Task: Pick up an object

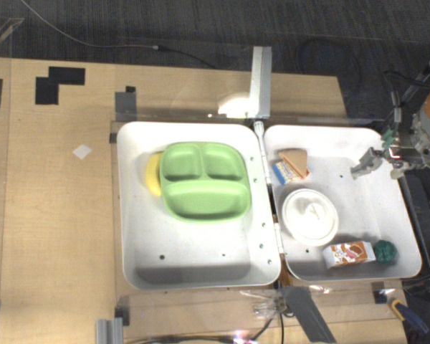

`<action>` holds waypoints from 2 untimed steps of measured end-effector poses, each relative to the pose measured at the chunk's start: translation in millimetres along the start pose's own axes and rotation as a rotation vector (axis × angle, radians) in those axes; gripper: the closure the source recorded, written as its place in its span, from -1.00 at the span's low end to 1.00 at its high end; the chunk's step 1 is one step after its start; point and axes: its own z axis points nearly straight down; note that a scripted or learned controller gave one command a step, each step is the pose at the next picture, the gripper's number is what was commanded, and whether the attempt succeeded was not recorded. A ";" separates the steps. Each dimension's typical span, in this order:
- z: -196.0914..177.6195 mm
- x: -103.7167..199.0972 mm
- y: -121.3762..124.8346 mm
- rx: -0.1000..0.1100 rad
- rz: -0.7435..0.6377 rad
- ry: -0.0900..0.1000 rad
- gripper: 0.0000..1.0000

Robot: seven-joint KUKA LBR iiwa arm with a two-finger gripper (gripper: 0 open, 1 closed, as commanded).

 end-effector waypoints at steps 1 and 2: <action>113.2 5.7 4.5 0.001 -0.122 0.000 -1.00; 100.7 6.1 7.0 -0.006 -0.122 -0.002 1.00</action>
